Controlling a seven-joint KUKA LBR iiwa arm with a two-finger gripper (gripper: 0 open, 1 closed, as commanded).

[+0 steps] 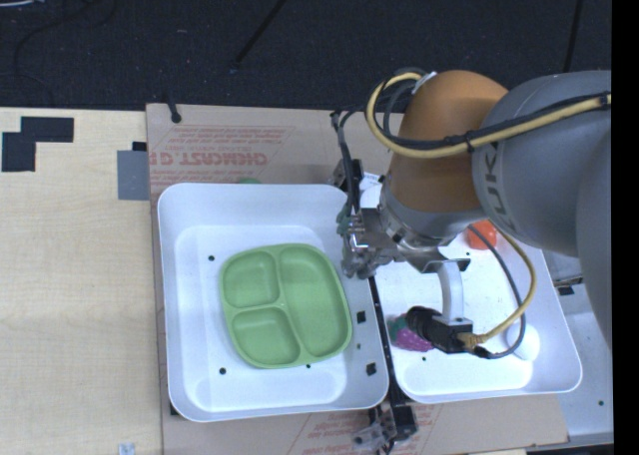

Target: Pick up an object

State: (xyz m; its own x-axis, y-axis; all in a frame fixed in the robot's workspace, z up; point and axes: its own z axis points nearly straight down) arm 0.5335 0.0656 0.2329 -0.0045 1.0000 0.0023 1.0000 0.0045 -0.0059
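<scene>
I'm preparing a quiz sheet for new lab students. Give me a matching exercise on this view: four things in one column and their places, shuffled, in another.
Things:
1. green divided plate
2. orange thing
3. magenta thing
4. cardboard sheet

Places:
A. right bin, far side, partly hidden by the arm
B. flat in the left bin
C. right bin, near its left wall
D. under both bins

Pairs: 1-B, 2-A, 3-C, 4-D.

Even overhead light, soft focus, faint shadows

Green tray (285, 303) in left bin (190, 243), arm (449, 144) over right
</scene>
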